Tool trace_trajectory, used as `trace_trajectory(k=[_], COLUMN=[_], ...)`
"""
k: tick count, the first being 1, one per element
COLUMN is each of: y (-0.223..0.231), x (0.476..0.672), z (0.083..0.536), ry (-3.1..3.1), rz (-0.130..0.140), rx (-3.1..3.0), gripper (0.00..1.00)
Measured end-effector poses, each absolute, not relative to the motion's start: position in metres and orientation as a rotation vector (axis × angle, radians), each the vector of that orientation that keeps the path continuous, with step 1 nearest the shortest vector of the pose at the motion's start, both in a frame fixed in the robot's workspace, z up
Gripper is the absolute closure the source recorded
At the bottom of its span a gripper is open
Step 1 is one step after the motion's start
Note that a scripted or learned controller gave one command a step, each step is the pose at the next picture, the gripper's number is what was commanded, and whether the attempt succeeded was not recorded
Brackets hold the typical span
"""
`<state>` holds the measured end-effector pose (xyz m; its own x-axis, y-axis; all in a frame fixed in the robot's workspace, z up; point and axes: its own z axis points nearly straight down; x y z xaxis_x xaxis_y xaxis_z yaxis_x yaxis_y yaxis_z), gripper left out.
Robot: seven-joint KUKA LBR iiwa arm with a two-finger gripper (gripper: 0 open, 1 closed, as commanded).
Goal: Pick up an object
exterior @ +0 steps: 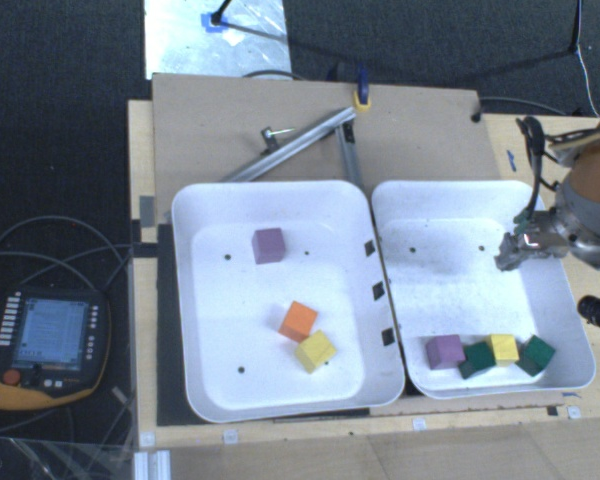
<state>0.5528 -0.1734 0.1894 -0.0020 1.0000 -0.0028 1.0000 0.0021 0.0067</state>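
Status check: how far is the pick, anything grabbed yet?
Nothing looks picked yet. The gripper sits over the right bin's right side, with no block seen between its fingers. Still to do: descend on a block, perhaps the yellow block along the near wall, and lift.

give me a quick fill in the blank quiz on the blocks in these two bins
1. The left bin holds ____ blocks.
2. The orange block touches a ____ block.
3. In the right bin, the yellow block sits between two ____ blocks.
4. The gripper hovers over the ____ bin, far from the purple block at its near wall.

Missing words: three; yellow; green; right
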Motion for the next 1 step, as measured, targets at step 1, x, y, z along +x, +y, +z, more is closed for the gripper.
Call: trace_trajectory(k=[1], y=[-0.1739], x=[0.5543], z=[0.2219], ry=[2.222], rz=[0.004], rx=[2.213], gripper=[1.0])
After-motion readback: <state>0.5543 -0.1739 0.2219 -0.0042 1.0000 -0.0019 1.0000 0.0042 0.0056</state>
